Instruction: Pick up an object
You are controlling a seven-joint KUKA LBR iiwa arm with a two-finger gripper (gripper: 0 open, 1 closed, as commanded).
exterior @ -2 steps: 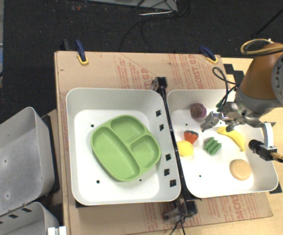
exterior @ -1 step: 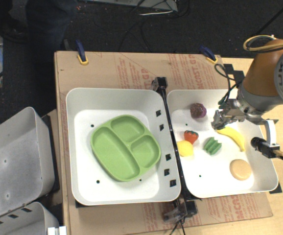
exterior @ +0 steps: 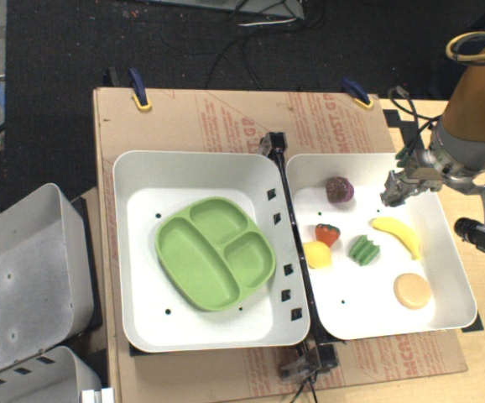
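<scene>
In the right bin [exterior: 448, 305] the gripper [exterior: 393, 193] hangs near the far wall. Whether it is released or clenched cannot be told from this slant, and nothing shows in it.

The banana [exterior: 398, 234] lies just at its 6 o'clock, apart from it; the plum [exterior: 339, 190] sits at its 9 o'clock.

The banana looks light, stiff and smooth, likely slippery plastic. A grasp across its narrow middle would suit best.

Two white bins [exterior: 133, 225]; one green divided plate [exterior: 215, 252]; six toy foods [exterior: 362, 249]; two blue-yellow clamps [exterior: 140, 92].
</scene>
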